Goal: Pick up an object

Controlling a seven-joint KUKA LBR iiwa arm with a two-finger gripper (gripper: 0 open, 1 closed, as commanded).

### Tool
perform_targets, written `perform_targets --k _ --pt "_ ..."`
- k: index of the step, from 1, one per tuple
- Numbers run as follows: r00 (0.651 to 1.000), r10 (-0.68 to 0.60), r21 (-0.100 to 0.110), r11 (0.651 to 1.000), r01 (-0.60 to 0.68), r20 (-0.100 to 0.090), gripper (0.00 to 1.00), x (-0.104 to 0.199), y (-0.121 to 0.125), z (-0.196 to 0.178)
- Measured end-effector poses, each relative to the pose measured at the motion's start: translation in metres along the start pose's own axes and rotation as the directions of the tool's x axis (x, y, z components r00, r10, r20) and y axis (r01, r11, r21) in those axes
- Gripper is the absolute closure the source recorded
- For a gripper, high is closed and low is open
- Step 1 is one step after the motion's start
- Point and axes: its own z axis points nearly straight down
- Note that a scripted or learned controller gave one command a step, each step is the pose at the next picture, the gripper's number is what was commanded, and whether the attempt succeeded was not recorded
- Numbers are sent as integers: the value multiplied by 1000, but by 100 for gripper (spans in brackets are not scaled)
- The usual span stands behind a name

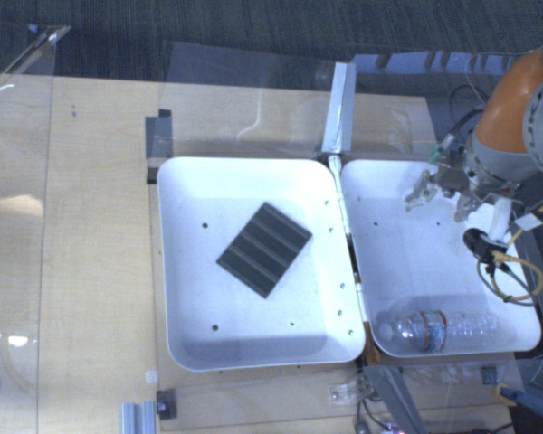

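The claw (442, 191) hangs open and holding nothing over the right bin (380, 242), approach step, I'd say. A clear plastic bottle (434, 329) lies on its side near that bin's front; next it must drop toward it.

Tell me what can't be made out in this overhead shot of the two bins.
- Gripper, camera view: small and cluttered by cables, so its state is unclear.
- Clear bottle, camera view: transparent against the right bin; label text too small to read.
- Dark ribbed slab in the left bin: its material is unreadable from above.
- Arm: cut off by the right edge.
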Motion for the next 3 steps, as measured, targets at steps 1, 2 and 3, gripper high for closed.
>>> perform_targets --k 1,2,3 --pt "999 -45 -5 999 45 -2 0 69 -11 61" --pt "993 -121 -3 993 121 -1 0 98 3 -38" --pt "990 -139 -2 990 139 0 0 -2 -14 -68"
